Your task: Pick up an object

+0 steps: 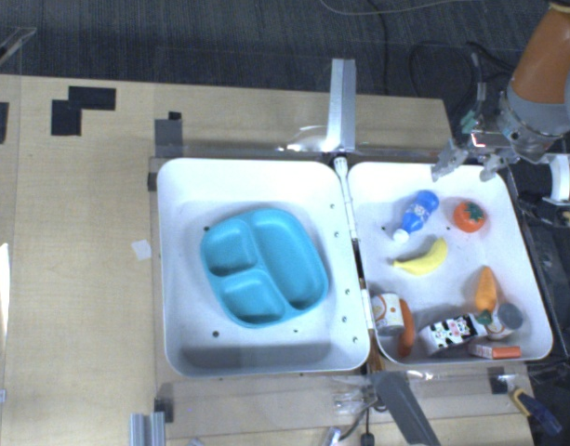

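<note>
The gripper [470, 162] is open wide with nothing in it, up by the far edge of the right bin [536, 286]. A blue bottle [418, 212], banana [424, 257] and tomato [469, 216] lie below it.

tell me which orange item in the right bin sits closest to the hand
The round orange tomato-like fruit, just below the hand; the carrot lies nearer the bin's front.

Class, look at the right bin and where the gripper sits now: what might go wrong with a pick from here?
1. The gripper is open over the right bin's far rim, so a straight descent may strike the rim.
2. The blue bottle and banana lie close together; a grasp aimed at one might nudge the other.
3. The items along the near edge are crowded, so fingers may not fit between them.
</note>
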Motion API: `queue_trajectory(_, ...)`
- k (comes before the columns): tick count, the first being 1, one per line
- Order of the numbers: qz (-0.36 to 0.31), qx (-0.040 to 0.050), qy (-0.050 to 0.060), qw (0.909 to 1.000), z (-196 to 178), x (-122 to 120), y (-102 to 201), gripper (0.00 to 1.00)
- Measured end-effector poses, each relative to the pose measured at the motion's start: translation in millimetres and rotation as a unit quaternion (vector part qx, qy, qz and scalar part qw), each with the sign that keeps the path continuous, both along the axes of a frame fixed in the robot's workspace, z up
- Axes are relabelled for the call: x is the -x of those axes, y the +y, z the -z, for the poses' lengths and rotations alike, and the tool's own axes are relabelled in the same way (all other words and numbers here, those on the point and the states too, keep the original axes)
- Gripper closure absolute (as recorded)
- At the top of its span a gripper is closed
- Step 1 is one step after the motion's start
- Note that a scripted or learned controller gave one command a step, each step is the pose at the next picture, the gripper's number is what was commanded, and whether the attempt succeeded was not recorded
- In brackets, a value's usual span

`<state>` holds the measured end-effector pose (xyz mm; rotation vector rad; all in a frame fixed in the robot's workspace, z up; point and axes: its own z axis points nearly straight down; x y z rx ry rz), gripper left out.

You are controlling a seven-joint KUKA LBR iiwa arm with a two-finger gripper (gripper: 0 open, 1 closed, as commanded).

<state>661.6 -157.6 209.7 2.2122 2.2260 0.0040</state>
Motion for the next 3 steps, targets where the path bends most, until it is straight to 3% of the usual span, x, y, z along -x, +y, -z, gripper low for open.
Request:
queue_trajectory(1,-0.082,0.0011,-0.002,0.9966,122,-10,13,0.00)
queue_trajectory(2,-0.085,0.0021,-0.006,0.9964,108,-13,15,1.00)
queue_trajectory(3,0.025,0.0003,-0.002,0.9997,-1,-9,37,1.00)
